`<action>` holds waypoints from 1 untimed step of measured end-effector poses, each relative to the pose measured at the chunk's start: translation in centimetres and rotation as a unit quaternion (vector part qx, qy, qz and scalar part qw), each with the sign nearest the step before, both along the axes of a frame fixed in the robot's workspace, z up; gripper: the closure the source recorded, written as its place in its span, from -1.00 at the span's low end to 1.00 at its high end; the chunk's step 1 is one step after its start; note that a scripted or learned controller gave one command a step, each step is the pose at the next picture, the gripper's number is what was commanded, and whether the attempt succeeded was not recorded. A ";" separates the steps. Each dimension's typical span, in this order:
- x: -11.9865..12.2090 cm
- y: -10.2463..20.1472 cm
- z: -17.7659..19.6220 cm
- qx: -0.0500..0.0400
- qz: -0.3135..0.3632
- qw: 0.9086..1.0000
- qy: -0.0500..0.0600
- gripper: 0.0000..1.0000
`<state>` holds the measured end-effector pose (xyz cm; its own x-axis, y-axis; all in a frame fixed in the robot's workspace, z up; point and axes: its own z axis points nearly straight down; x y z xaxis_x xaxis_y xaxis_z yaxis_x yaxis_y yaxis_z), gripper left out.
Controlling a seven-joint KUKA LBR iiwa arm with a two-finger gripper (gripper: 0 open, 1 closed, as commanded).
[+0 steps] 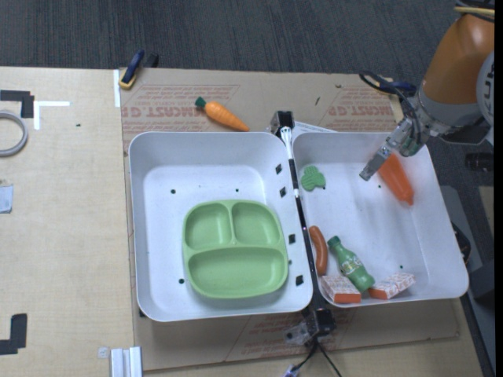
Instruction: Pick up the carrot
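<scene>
1. Overhead, the camera view takes in a pale wooden surface (63, 234) with a sheet of brown cardboard (259, 93), printed in red, lying on it under the two white bins.
2. Beyond the surface's far edge runs a dark grey carpeted floor (236, 14).
3. Black tape marks (16, 100) sit on the bare wood at the left, and a ring of tape (12, 132) lies at the left edge.
4. A small blue-and-yellow clip (132, 67) rests at the cardboard's far left corner.
5. The carrot (222, 115), orange with a green top, lies on the cardboard just beyond the far rim of the left bin (149, 234), outside both bins.
6. The left bin holds a green divided plate (234, 248).
7. The right bin (440, 234) holds a green leafy piece (313, 179) near its far left corner, a sausage (318, 248) along its left wall, a green bottle (351, 264) beside that, and two red-and-white pieces (339, 289) at the near rim.
8. The arm (460, 61), grey with an orange band, reaches in from the right, and its pincer (389, 157) hangs over the far right part of the right bin, well apart from the carrot.
9. An orange piece (397, 181) lies just beside the pincer; whether the pincer is open or closed, or has hold of that piece, cannot be told.
10. Black cables (314, 344) trail off the near edge between the bins.
</scene>
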<state>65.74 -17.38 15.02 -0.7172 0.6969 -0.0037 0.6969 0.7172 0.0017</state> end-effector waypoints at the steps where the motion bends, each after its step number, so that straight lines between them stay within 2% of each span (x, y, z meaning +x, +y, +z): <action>1: 0.1 -0.1 1.1 -0.001 -0.002 1.000 -0.002 1.00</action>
